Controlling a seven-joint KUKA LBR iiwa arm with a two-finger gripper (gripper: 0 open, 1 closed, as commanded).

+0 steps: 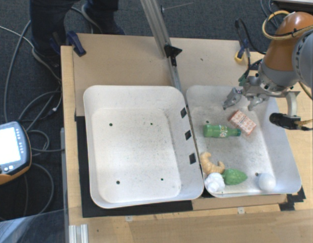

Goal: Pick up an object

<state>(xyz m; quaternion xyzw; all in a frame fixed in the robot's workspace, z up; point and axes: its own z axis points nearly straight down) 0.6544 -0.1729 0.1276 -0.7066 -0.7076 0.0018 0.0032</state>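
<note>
Seemingly mid-approach: end effector hangs with fingers spread, grasping nothing, above the right bin, just beside the red-and-white box nearest below; next move calls for descent, centring, then closing.

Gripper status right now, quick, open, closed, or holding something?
Gripper: open, holding nothing, above the right bin near the red-and-white box.

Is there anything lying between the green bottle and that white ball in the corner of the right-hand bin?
No. In the camera view, only bare bin floor separates the green bottle from the white ball.
</note>
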